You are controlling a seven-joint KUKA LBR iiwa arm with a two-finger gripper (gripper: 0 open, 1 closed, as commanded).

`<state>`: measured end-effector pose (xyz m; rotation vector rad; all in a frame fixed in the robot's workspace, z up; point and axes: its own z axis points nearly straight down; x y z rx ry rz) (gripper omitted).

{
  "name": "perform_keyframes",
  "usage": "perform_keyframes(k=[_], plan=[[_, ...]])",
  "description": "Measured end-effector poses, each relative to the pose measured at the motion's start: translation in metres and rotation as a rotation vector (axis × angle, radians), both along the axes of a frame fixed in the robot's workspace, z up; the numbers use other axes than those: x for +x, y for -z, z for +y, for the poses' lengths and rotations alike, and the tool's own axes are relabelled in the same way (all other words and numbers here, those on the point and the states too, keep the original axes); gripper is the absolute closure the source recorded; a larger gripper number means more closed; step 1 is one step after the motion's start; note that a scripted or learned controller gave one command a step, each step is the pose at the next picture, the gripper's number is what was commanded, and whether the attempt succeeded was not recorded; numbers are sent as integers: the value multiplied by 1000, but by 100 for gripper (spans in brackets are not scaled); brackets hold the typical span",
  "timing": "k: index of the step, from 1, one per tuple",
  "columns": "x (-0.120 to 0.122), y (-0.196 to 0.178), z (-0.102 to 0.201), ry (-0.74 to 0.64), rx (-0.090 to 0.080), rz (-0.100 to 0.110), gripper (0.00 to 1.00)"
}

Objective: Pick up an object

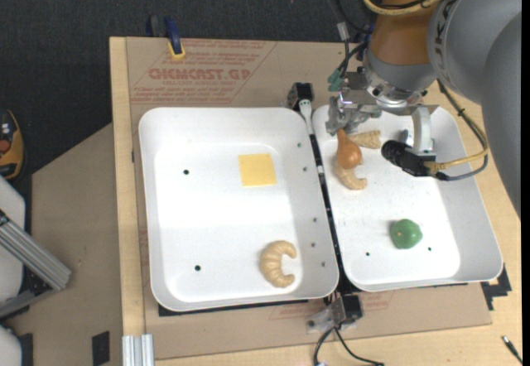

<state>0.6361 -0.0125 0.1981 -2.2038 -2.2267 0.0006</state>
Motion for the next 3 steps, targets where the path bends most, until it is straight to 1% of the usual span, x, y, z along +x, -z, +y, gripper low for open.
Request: perform_keyframes(k=[1,2,3], plan=[[31,0,-60,14,-9,-11,100],[31,-64,11,4,-5,-15,100],[-5,-40,-11,13,-6,-1,100]])
